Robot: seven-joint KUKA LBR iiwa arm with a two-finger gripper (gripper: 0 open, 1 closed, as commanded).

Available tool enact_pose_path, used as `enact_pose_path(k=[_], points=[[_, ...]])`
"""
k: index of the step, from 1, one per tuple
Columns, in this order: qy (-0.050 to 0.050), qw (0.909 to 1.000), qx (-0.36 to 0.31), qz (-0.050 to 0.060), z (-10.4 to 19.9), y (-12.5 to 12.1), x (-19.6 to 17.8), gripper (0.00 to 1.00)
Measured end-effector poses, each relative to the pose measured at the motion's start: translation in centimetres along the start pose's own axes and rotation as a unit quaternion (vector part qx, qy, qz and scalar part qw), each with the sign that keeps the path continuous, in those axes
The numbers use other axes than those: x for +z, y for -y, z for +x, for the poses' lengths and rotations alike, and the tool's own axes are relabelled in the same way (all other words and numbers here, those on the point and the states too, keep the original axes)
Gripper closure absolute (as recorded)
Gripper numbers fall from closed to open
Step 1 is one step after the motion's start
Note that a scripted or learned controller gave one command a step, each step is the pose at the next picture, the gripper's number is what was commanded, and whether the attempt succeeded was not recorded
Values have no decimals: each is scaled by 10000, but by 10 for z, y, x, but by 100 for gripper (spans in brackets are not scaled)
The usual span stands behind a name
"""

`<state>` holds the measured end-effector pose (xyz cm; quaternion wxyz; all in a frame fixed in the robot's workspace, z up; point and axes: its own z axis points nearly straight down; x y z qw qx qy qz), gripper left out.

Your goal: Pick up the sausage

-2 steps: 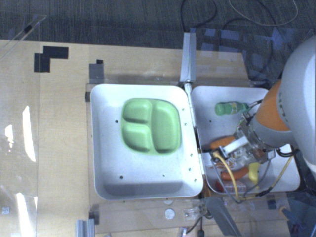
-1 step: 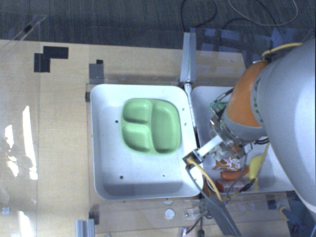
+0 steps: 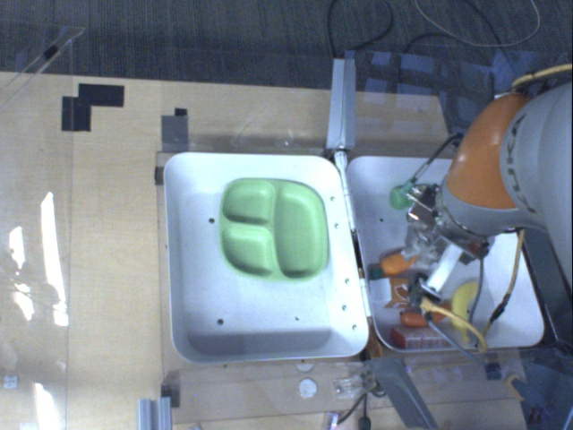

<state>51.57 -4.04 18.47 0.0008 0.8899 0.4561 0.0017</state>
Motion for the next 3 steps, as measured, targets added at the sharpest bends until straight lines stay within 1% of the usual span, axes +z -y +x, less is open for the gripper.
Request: enact_pose_path(k=[1, 2, 3], points=[[4, 9964, -845, 1, -96, -44, 5, 100], [6, 9911, 1332, 2, -131, -60, 4, 100], [7, 9725, 2330, 18, -133, -60, 89, 100]])
